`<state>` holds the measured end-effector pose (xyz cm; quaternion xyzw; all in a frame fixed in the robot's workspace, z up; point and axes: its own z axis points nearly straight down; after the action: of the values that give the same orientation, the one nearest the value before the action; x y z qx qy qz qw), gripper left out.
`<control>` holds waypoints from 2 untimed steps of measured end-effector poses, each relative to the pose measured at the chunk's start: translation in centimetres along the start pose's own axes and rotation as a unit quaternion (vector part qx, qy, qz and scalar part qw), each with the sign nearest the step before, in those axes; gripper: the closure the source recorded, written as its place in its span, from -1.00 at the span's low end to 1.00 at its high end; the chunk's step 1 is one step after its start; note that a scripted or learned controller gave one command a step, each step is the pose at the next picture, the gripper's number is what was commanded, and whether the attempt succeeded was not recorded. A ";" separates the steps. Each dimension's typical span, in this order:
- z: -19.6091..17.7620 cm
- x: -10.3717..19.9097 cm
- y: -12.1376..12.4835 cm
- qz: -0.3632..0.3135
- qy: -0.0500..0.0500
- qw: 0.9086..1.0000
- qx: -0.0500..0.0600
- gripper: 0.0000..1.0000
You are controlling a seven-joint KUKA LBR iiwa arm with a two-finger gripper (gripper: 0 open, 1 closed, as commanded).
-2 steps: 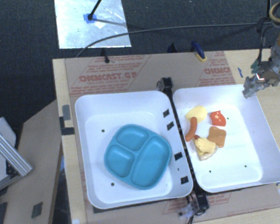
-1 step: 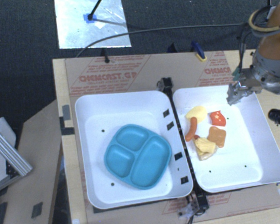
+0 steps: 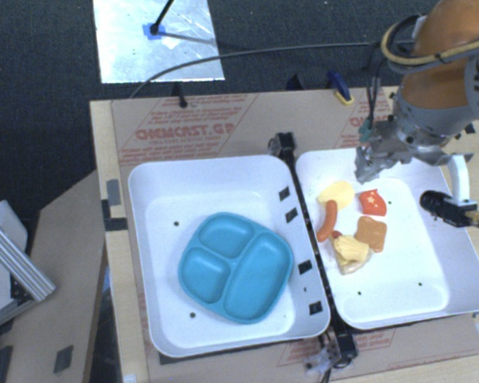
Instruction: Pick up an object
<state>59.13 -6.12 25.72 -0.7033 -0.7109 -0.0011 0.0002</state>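
Hovering the claw (image 3: 371, 169) just behind the red block (image 3: 372, 202), on its far side and a little above it, inside the right bin (image 3: 448, 293). Not being able to tell the claw's opening from this slanted view; seeing nothing caught in it. Judging the step as the approach: lining up over a target, not yet gripping, not yet lifting.

Finding the likeliest target in the red block itself, lying on the bin floor nearest the claw. Noting the neighbours around the red block: a yellow slice (image 3: 337, 193) just to its left and slightly farther back; an orange sausage (image 3: 328, 219) further left, lying at a tilt; a brown toast piece (image 3: 371, 233) just in front, touching or very nearly so, hard to say which; a pale yellow chunk (image 3: 351, 252) in front and to the left, pressing against the brown toast piece. Setting aside the blue divided plate (image 3: 233, 266), lying well to the left of the red block in the other bin.

Calling next, as a judgement, for easing forward over the red block, dropping straight down, closing across its sides and then rising. Needing care with the brown toast piece crowding the near edge: risking a nudge or a double catch. Needing also a deep enough descent for so small and low a target.
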 end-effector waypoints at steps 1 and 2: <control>1.5 5.4 -1.2 0.000 0.000 1.000 0.001 1.00; 2.8 10.6 -1.5 0.000 0.000 1.000 0.001 1.00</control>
<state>57.55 4.46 22.98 -0.7035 -0.7106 -0.0005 0.0009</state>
